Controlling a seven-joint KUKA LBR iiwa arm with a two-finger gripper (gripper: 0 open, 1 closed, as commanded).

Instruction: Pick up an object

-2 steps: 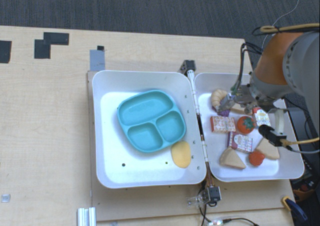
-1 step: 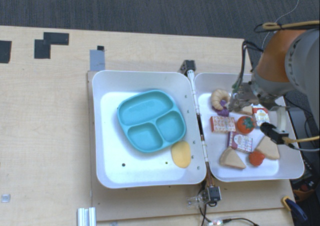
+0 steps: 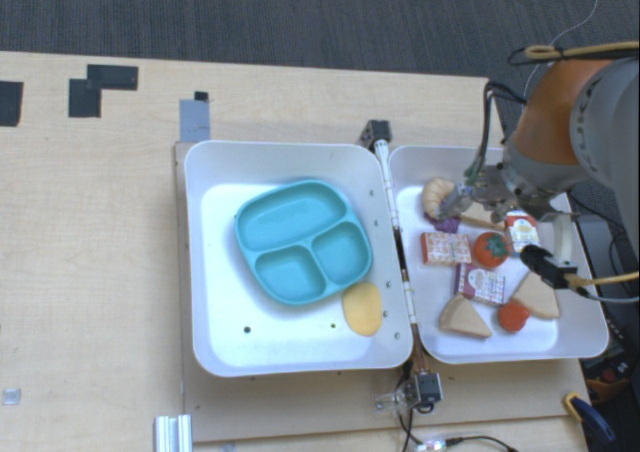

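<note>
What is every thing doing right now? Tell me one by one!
Blue divided plate: lying flat in left bin, nothing in it.
Yellow lemon-like toy: resting beside the plate.
Toy tomato: sitting among the toy foods in right bin.
Gripper: low over right bin.

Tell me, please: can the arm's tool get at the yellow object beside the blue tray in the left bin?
Probably yes. The yellow object lies alone on the bin floor, touching the blue tray only at its edge, with nothing on top. The tool sits over the right bin, so it must cross the divider first.
</note>
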